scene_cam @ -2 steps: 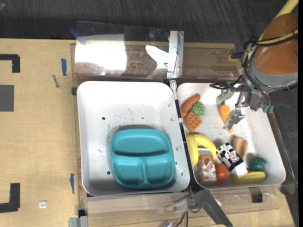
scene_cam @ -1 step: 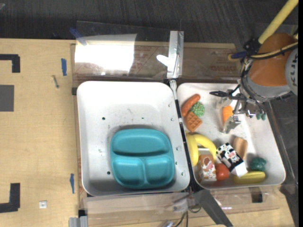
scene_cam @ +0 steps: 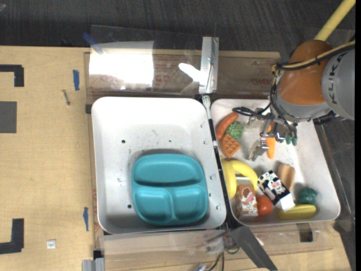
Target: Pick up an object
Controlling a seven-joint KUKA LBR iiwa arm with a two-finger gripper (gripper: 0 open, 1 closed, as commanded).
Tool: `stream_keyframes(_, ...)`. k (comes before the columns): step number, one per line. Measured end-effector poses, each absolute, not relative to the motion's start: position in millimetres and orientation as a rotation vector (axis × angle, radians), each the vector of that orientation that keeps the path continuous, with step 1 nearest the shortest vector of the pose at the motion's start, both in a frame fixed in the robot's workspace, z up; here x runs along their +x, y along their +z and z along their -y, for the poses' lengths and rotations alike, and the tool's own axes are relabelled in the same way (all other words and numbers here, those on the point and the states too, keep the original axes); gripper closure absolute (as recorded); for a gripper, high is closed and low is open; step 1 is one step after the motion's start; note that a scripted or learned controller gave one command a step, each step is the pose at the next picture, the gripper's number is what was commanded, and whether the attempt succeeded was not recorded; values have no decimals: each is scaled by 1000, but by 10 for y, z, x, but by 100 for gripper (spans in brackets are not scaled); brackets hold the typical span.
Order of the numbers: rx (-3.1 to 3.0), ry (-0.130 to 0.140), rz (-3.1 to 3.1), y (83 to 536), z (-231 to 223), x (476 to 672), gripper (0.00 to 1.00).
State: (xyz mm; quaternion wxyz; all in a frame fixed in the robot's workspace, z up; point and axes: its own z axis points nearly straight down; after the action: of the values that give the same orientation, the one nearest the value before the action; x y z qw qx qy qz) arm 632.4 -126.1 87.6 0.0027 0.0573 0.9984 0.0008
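1. Nearest the camera: the orange band [scene_cam: 302, 75] of the arm, with the grey arm [scene_cam: 341, 86] reaching in from the right above the right bin [scene_cam: 330, 176].
2. Pincer [scene_cam: 264, 145]: hung low over the upper middle of the right bin, among cables and fittings. Whether its fingers are spread or pressed together cannot be told; no object is seen held between them.
3. Just beside the pincer: a small orange piece [scene_cam: 271, 145], close to or touching the tooling; whether it is a toy or part of the rig cannot be told.
4. To the pincer's left in the view: a waffle-like toy [scene_cam: 229, 145], with an orange-and-green toy [scene_cam: 229, 126] above it, both near the bin's left wall.
5. Below the pincer: a banana [scene_cam: 236, 173], a small carton [scene_cam: 246, 201], a red round toy [scene_cam: 264, 205], a black-and-white cow-patterned toy [scene_cam: 271, 186], a tan block [scene_cam: 286, 176], a yellow oblong toy [scene_cam: 300, 211] and a dark green toy [scene_cam: 307, 195], all clustered in the lower half of the bin.
6. Further out: the left bin [scene_cam: 107, 129], bearing a teal divided tray [scene_cam: 168, 188]; both bins are carried on the table [scene_cam: 39, 168].
7. Progress, as judged: nothing is lifted; every candidate object lies on the bin floor. The approach appears made; closing on an object and raising it are left.
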Motion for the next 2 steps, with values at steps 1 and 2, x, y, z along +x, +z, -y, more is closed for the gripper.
stream_keyframes(1, 80, -1, -3133, 881, 1202, 5813, 0)
stream_keyframes(2, 271, -2, -3112, 893, 1208, 5050, 0)
